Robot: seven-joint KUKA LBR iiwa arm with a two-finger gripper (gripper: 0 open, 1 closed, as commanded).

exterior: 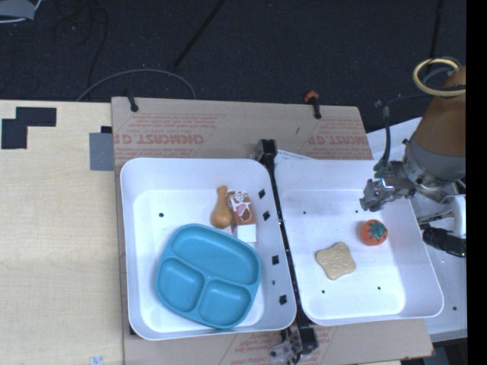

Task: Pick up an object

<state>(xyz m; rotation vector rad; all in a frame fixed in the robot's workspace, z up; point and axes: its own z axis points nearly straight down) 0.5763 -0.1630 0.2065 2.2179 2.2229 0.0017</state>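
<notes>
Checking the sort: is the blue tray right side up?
Yes: the blue tray lies flat in the left bin, its three compartments facing up.

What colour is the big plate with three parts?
The plate is light blue, easy to see from the camera above the bench.

Two white bins sit side by side. The left bin (141, 204) holds a blue divided tray (207, 274), with a tan drumstick-shaped toy (221, 208) just beyond it. The right bin (319, 181) holds a tan cracker-like piece (336, 260) and a red tomato toy (374, 232). The gripper (375, 192) hangs just beyond the tomato, at the bin's right side.
</notes>
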